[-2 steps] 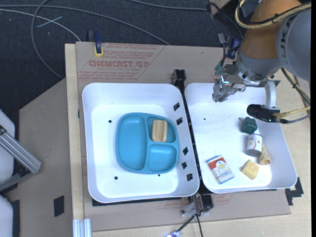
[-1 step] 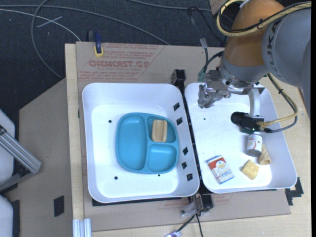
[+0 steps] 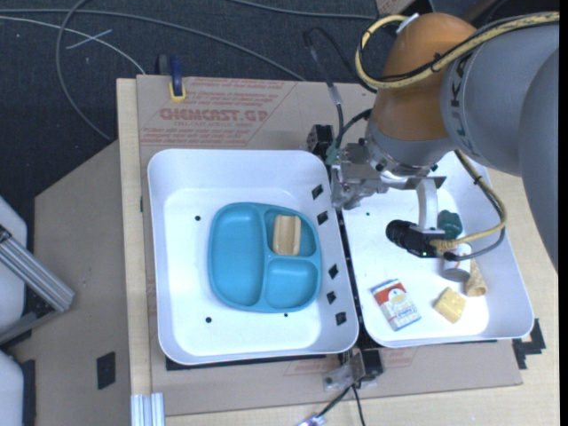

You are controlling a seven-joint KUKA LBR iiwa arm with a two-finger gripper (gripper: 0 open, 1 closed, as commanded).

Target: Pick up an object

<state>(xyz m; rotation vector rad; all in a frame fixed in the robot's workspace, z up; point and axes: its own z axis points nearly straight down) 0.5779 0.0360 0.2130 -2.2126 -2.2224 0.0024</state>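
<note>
Bright, even overhead light, soft shadows, white bins (image 3: 177, 264) nearly overexposed, slight softness.

Red print reading "CHEMCAST GP" stands on the far part of the brown board (image 3: 213, 112), with smaller red lines around it too fine to read.

Left bin (image 3: 169, 238) roomy at its edges; right bin (image 3: 501, 313) crowded.
A blue tray (image 3: 240, 256) took the left bin's middle, with bare floor all around it. The arm (image 3: 506, 87) overhung the right bin's far half, and a small box (image 3: 395, 303) and a yellow wedge (image 3: 450, 305) lay near its front.
</note>
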